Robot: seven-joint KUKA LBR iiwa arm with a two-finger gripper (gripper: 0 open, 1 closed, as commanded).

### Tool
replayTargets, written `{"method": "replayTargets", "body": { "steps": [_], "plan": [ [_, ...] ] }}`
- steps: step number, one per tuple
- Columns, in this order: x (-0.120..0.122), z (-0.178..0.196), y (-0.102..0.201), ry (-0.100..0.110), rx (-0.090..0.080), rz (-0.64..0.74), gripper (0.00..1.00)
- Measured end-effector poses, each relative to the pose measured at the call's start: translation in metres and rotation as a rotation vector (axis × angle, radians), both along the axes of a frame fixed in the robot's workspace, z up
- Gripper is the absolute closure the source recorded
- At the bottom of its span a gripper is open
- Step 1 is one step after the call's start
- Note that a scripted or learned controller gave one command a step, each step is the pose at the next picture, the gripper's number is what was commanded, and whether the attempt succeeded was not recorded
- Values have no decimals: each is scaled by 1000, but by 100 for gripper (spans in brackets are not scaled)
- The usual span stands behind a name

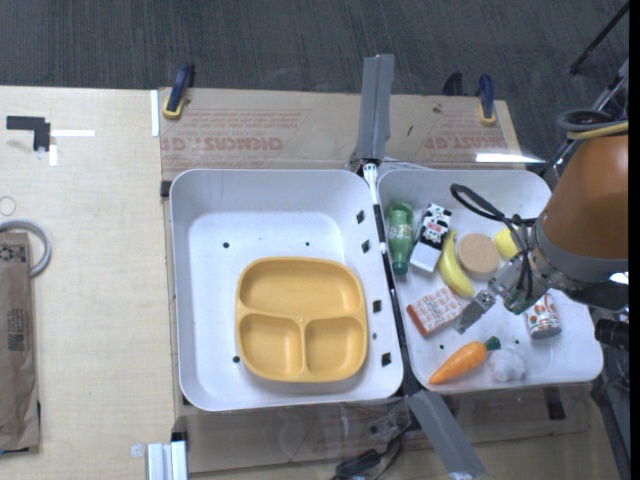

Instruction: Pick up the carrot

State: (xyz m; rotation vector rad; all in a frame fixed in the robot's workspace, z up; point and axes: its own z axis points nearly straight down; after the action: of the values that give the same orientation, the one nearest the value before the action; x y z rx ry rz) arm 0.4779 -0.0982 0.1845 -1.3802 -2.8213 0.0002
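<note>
The carrot (462,360), orange with a small green top, lies flat near the front edge of the right bin (575,373), its green end pointing right. My gripper (478,312) hangs low over the right bin, just above and slightly right of the carrot and apart from it. The grey arm with its orange band (592,203) reaches in from the right. Nothing is seen held in the gripper.
The right bin also holds a green bottle (400,236), a cow-patterned box (434,225), a banana (455,268), a tan disc (478,255), a red-and-white packet (433,312), a small can (543,319) and a white lump (508,366). A yellow divided tray (300,318) sits in the left bin (200,268).
</note>
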Motion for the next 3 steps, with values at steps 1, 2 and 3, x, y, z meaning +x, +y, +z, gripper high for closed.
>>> {"method": "replayTargets", "body": {
  "steps": [1,2,3],
  "plan": [
    [0,-93,-17,-1,0,113,0],
    [0,-84,-18,-3,0,110,100],
    [1,-75,-19,-5,0,106,100]
  ]
}}
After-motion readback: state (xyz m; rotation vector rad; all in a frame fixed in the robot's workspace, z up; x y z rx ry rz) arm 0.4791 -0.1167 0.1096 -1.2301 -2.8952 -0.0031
